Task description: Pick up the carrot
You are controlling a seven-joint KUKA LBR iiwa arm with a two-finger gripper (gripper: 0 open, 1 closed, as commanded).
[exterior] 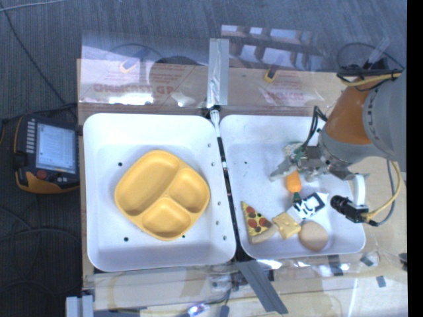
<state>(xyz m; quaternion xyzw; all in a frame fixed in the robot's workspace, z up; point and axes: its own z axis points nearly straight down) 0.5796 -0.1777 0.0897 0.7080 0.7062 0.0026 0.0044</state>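
orange carrot (293, 182); yellow divided plate (162, 193) in a white bin (99, 243); pizza slice (256, 222) with tan crust and red dots; pale yellow cheese (286, 224); beige egg (313, 236); black-and-white patterned tag (308, 205); grey carpet (39, 58).

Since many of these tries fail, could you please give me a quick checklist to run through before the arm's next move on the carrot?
1. Carrot located in the right bin: ok.
2. End effector positioned over the carrot: ok, it sits directly at it.
3. Carrot actually between the fingers: cannot tell.
4. Neighbours clear of the carrot: not ok, the black-and-white tag lies right beside it.
5. Pizza slice, cracker and egg out of the way: ok.
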